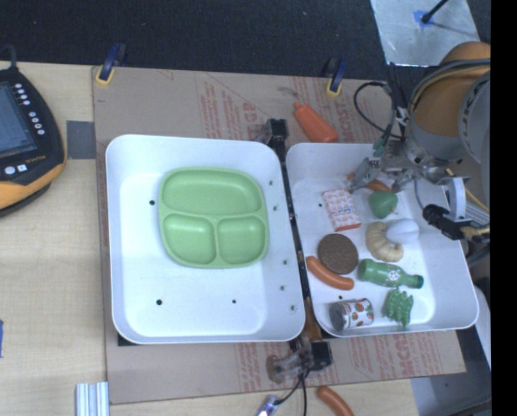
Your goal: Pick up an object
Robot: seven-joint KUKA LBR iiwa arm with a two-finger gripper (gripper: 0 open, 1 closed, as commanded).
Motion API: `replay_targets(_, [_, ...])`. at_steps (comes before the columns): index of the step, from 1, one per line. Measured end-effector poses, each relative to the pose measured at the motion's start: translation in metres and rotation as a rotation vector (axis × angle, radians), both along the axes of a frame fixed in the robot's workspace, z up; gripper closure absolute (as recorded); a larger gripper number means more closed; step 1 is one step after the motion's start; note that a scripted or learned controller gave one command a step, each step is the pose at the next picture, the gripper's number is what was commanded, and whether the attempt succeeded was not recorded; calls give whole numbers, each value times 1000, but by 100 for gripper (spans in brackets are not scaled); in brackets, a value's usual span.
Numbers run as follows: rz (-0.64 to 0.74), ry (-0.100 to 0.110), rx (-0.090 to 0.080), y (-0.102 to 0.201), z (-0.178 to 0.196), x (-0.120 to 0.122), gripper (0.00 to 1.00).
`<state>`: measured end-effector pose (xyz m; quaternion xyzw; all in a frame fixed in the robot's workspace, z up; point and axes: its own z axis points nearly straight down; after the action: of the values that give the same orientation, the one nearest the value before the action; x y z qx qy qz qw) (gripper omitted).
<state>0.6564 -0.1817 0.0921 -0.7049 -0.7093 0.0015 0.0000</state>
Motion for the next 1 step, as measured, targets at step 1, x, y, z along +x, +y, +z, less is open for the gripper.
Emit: replay_targets(1, [0,4,1,9,0,-1,0])
